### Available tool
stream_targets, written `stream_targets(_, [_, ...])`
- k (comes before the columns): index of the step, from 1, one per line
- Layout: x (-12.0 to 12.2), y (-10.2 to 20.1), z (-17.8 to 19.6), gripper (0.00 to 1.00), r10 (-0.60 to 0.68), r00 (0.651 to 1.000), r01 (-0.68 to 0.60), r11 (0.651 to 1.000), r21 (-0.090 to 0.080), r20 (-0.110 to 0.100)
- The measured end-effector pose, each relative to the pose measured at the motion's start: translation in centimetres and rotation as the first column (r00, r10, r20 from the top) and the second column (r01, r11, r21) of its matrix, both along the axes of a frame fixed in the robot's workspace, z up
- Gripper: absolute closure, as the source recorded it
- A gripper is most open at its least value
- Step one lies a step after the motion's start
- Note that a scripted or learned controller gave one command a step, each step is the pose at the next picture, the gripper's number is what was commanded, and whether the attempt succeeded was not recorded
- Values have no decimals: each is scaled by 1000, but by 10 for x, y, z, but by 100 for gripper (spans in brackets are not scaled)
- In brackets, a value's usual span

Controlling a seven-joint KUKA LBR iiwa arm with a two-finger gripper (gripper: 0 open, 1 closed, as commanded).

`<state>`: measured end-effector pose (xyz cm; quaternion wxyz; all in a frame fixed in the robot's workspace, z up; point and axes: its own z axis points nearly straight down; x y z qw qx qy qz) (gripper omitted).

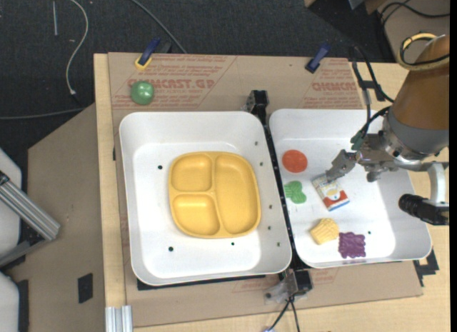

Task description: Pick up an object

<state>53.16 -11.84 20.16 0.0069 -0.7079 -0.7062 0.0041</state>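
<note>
Dark carpet is surrounding a cardboard-topped bench [214,73], and two shallow white bins are sitting side by side on it. Starting nearest the camera in the right bin [400,241], a purple bunch of grapes [351,244] is lying beside a yellow corn piece [325,231], almost touching it. A little farther back, a small red-and-white carton [335,196] is resting on the bin floor, and the gripper [333,178] is hovering right at its far edge, reaching in from the right; whether its jaws are spread or clenched I cannot tell, and nothing is visibly lifted. Left of the carton, a green leafy piece [295,193] is sitting near the bin's left wall, with an orange-red round piece [294,160] just beyond it. Over in the left bin [143,180], a yellow divided plate [214,193] is taking up the middle. Farthest back, a green ball [143,93] is resting on the cardboard near a blue clamp [148,53].
</note>
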Motion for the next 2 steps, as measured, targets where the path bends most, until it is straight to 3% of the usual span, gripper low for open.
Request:
stream_targets(1, [3, 0, 7, 0, 3, 1000, -3, 1000, -2, 13])
stream_targets(2, [-6, -2, -53, 0, 2, 1000, -2, 1000, -1, 7])
